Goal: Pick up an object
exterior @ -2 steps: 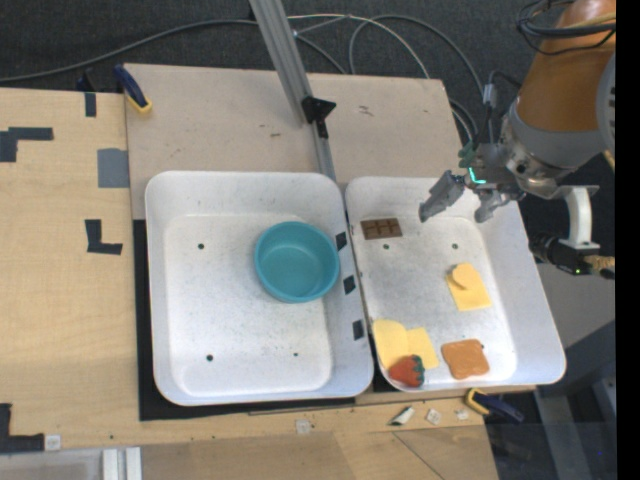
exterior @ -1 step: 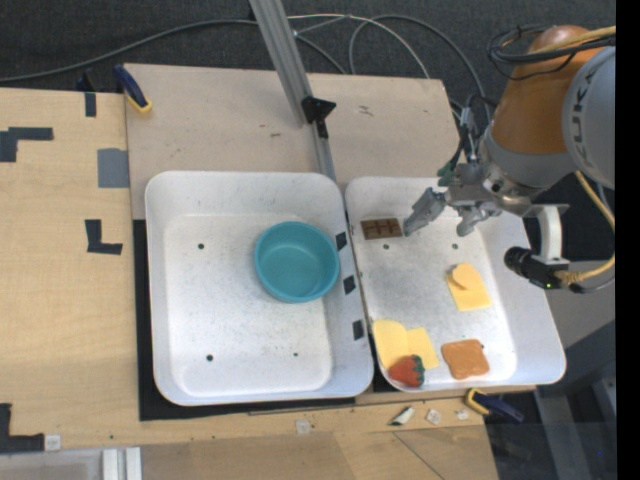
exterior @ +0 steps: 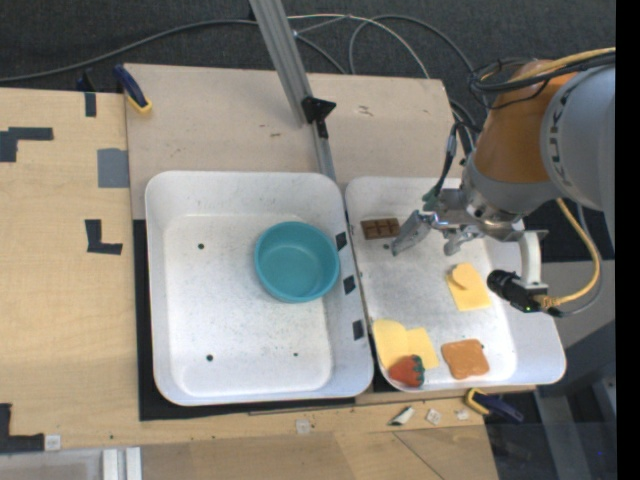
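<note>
A wooden surface (exterior: 60,298) carries two shallow white bins side by side, with dark tape marks (exterior: 97,236) along its left part and a blue-and-yellow clamp (exterior: 133,89) near its far edge. The left bin (exterior: 190,298) holds a teal bowl (exterior: 296,260), upright, standing toward the bin's right side, apart from the walls. A grey metal pole (exterior: 285,58) slants down from the top of the view to the far edge where the two bins meet.

The right bin (exterior: 425,288) holds several small pieces of toy food. A brown chocolate-like bar (exterior: 379,229) lies flat near its far left corner. Toward the near edge, a yellow piece (exterior: 404,341) lies flat with a red strawberry-like piece (exterior: 407,371) touching its near side. Just to the right of those sits an orange-brown square piece (exterior: 465,358), apart from them. Farther back, a pale yellow slice (exterior: 468,287) lies flat in the right half of the bin.

The gripper (exterior: 432,234) hangs over the far part of the right bin, between the chocolate-like bar and the pale yellow slice, its fingers spread apart with nothing between them. One grey finger (exterior: 406,238) points down and left, its tip near the bar. The grey arm with its orange band (exterior: 515,138) reaches in from the right, cables looping about it.
</note>
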`<state>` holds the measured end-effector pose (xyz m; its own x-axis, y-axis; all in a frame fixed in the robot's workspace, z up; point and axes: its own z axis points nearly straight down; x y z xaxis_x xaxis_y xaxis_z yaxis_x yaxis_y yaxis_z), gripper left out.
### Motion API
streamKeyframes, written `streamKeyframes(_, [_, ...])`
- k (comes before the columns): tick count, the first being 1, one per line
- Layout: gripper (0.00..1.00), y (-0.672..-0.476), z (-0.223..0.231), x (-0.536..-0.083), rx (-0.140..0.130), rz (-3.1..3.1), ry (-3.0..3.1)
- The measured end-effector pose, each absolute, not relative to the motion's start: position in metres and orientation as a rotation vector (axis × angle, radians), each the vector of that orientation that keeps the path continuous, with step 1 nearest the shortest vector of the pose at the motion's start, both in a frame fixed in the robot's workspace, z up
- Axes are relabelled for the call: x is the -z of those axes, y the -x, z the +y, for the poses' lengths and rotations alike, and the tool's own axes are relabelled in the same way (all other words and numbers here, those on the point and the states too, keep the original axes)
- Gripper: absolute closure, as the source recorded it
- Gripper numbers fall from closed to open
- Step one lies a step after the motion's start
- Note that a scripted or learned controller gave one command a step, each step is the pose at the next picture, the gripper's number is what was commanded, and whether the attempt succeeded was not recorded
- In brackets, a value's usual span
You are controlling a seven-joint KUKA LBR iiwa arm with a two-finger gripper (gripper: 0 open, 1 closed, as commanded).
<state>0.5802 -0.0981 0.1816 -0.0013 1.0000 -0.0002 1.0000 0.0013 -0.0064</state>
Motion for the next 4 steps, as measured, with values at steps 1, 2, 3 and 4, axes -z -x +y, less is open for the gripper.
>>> streamKeyframes(1, [0.0, -0.577, -0.094, -0.117, -0.009, -2.218, 2.215])
streamKeyframes(2, [1.0, -0.579, -0.094, -0.131, -0.004, -2.222, 2.216])
streamKeyframes(3, [1.0, -0.574, -0.094, -0.192, 0.004, -2.226, 2.223])
streamKeyframes(4, [1.0, -0.575, -0.093, -0.226, 0.003, -2.225, 2.221])
